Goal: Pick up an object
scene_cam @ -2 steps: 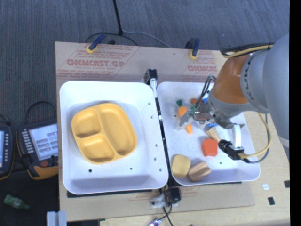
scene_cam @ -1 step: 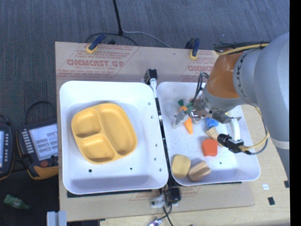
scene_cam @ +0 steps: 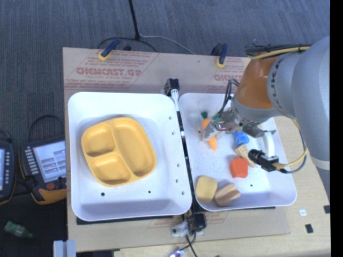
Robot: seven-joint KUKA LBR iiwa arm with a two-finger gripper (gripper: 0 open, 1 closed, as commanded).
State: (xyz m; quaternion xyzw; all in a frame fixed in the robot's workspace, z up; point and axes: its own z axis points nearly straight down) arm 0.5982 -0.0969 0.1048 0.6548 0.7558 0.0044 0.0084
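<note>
Camera view: left bin (scene_cam: 80, 197) holds yellow tray (scene_cam: 118, 150); claw (scene_cam: 218, 125) state unclear.

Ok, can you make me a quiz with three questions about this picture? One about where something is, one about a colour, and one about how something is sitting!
1. Where is the yellow tray?
A. In the left bin
B. In the right bin
C. On the floor

2. What colour is the block near the ice cream cone?
A. Green
B. Orange-red
C. Purple

3. Where is the gripper right now?
A. Over the left bin
B. Outside both bins
C. Low over the toys in the right bin

Answers:
1. A: the tray lies in the left bin, taking up much of its floor.
2. B: the block beside the cone is orange-red.
3. C: the gripper sits low in the right bin, by the carrot and other small toys.
</note>
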